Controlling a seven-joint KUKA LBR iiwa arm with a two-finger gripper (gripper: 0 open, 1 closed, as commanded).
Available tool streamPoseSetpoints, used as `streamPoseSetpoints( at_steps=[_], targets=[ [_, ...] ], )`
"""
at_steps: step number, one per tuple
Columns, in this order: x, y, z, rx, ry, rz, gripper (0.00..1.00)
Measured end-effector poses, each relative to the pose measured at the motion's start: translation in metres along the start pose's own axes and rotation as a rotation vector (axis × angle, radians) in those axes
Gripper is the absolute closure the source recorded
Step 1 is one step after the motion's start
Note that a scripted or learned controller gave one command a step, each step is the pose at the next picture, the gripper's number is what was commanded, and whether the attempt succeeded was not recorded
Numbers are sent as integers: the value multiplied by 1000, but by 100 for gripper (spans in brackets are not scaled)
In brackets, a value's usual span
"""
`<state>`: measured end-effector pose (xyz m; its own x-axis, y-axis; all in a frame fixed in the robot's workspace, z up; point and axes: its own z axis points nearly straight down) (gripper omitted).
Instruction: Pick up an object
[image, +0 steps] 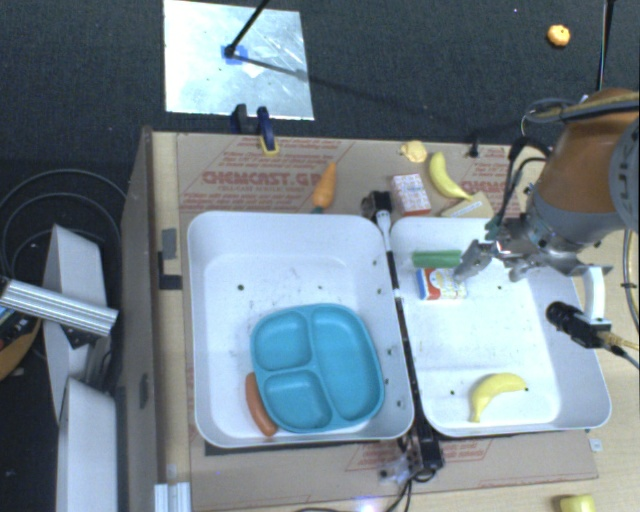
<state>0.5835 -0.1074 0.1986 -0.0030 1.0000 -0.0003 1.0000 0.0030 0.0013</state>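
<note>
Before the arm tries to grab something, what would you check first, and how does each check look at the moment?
1. Something to pick lies in the right bin: ok. A banana, a green object and a small red, white and blue carton are there.
2. Gripper is over a target: ok, it hangs by the green object and the carton.
3. Gripper grasps something: cannot tell.
4. Target stands apart from its neighbours: not ok, the green object and the carton lie close together.
5. The banana has room around it: ok, it lies alone near the bin's front.
6. Left bin out of the way: ok, its blue divided plate and sausage lie apart from the gripper.
</note>
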Motion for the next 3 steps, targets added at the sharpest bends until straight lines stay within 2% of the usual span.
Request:
streamPoseSetpoints(
  at_steps=[1,2,3],
  targets=[
    [20,59,80,3,1,-4,0],
    [-19,87,113,-5,0,4,0],
    [15,86,112,-1,-2,-3,0]
  ],
)
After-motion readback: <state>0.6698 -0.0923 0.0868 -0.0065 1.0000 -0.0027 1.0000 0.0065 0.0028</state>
